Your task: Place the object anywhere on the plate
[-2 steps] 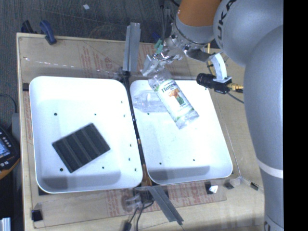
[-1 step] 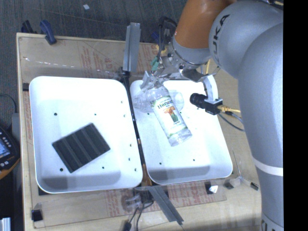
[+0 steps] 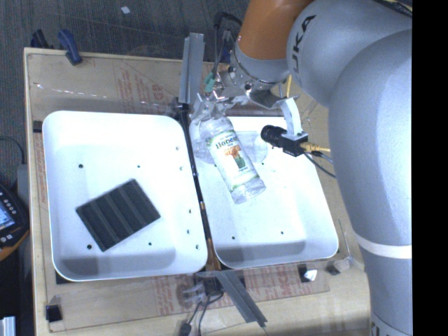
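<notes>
So from my feed, the table [image 3: 105, 82] is a light wood board with faint red printing on it, sitting over a dark carpet-like floor, with a blue clamp [image 3: 68, 47] on its far left corner. At the left edge of view I can just see part of a handheld device with a lit screen [image 3: 8, 219].

Left bin [image 3: 63, 128] holds the plate [image 3: 117, 214], which is a dark ridged rectangle lying flat and turned at an angle, near the front left of that bin.

A dark divider runs between the bins. In the right bin [image 3: 308, 222] there's a clear plastic bottle [image 3: 233, 161] with a white label, lying on its side and slanting from the back left corner toward the middle. So the object is in the right bin, well apart from the plate.

The arm [image 3: 364, 82] comes in from the right, huge grey body filling that side, orange band bent over the back of the right bin. The gripper [image 3: 217, 98] sits right at the bottle's top end. It's cluttered with cables and clear plastic there, so I honestly can't tell if it's open or closed on anything.
</notes>
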Action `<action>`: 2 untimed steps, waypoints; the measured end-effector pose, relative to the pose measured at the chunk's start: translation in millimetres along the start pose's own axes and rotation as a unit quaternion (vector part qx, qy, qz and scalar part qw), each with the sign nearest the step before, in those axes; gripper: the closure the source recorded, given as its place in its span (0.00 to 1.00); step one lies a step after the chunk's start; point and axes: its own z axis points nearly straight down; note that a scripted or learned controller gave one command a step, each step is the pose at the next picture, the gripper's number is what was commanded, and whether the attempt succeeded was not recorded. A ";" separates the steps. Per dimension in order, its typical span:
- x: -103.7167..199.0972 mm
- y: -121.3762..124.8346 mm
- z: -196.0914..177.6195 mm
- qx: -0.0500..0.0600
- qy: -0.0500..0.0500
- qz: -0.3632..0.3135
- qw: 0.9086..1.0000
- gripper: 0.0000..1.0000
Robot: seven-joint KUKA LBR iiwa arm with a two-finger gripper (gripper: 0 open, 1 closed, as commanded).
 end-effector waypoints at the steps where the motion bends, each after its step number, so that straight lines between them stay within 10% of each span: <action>1: 9.9 8.9 7.7 -0.001 0.000 0.037 0.999 1.00; 2: 47.0 -10.5 2.7 0.002 0.001 0.090 0.996 1.00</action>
